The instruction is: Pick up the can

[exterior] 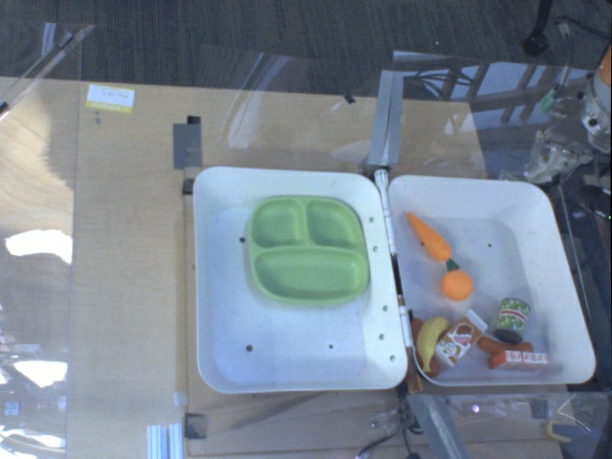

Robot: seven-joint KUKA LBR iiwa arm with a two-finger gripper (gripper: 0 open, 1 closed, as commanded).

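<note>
You are looking down on a pale wooden counter (115, 256) that carries two shallow white bins side by side. The left bin (287, 352) holds a green divided plate (308, 251) with three compartments, lying flat in the bin's upper half. The right bin (535, 218) has its things gathered toward its near side and middle. A carrot (429, 236) lies tilted near the bin's upper left, and just below it sits a small orange fruit (457, 285), apart from the carrot by a narrow gap. Along the near wall you see a banana (429, 337) at the left corner, touching a small printed carton (457, 344) beside it. Further right lies a red and white packet (519, 358), with a dark object just above it that is too small to name. The can (513, 314), green-labelled and standing upright, is in the right bin's lower right part, just above that packet and dark object. The arm's wrist end with its jaws (572, 142) sits at the view's upper right, beyond the right bin's far corner and well apart from the can; whether the jaws are released or clenched, you cannot tell.
</note>
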